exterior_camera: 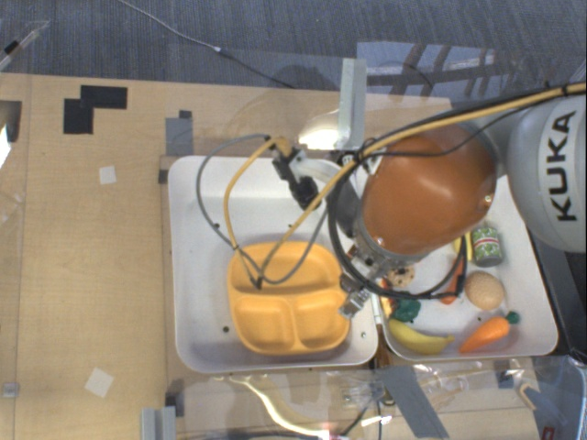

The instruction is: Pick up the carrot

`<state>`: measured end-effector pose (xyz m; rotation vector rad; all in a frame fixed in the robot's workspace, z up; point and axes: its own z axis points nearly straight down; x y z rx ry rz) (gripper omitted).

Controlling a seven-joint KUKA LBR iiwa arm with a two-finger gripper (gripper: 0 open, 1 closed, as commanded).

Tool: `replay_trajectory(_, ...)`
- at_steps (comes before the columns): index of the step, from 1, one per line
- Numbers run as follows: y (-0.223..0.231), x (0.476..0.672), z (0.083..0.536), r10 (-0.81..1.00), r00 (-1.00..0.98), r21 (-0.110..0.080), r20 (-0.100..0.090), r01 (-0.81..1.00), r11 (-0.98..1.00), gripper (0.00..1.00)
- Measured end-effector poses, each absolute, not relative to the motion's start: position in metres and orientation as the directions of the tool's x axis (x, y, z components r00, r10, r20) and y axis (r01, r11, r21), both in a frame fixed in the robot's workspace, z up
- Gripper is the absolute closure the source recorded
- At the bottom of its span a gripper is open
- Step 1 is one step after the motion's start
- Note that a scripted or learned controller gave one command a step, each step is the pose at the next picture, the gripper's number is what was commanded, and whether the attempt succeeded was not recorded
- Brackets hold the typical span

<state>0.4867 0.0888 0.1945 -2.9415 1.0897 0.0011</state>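
Ideally, the gripper, whose state I cannot tell, should move toward four o'clock and straddle the small orange plastic carrot midway along.

A yellow divided plate sits at the left bin's five o'clock; a banana, egg and green can occupy the right bin.

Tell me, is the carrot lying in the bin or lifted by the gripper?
Lying in the bin. The carrot rests on the floor of the right bin, near its front edge beside the banana, apart from the arm.
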Motion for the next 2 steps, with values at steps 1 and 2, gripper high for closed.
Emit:
replay_trajectory(1,-0.118,0.506,0.195,-0.564,0.826,-0.002,0.003,-0.564,-0.826,1.0)
replay_trajectory(2,-0.196,0.501,0.307,-0.371,0.928,-0.002,0.011,-0.371,-0.928,1.0)
